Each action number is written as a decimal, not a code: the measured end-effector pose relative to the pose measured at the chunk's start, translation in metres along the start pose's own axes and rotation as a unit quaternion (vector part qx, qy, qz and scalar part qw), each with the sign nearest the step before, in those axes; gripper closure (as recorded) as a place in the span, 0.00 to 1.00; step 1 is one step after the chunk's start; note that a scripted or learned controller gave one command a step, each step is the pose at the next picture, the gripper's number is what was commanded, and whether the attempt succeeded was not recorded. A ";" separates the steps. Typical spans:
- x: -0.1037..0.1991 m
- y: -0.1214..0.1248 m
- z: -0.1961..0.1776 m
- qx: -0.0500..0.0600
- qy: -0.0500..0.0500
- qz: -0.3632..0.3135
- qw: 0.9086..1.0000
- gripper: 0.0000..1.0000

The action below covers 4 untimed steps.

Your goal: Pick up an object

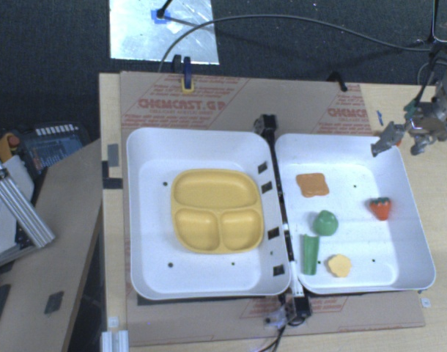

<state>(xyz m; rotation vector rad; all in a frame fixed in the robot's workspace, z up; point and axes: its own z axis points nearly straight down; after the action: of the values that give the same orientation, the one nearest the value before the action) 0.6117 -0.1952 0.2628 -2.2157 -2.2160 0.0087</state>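
Note:
The right bin (399, 266) holds several toy foods: an orange flat piece (312, 185), a green round piece (325, 223), a green stick (309, 254), a yellow chunk (339, 265) and a red piece with a green top (381, 208). My gripper (399, 141) hangs over the bin's far right corner, up and to the right of the red piece. Its fingers stand apart, open, with nothing between them.
A yellow divided plate (212, 210) lies in the left bin (146, 160). A black clip strip (271, 189) runs along the seam between the bins. Cables cross the dark floor behind the bench, and an aluminium rail (15, 196) sits at the left.

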 end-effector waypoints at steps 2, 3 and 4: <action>0.006 0.000 0.053 -0.004 -0.001 -0.001 1.000 0.00; 0.000 -0.004 0.112 -0.004 -0.001 -0.001 1.000 0.00; -0.001 0.002 0.154 -0.005 -0.001 -0.001 1.000 0.00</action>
<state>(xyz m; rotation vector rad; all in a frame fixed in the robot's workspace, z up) 0.6120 -0.1955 0.1085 -2.2188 -2.2244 0.0003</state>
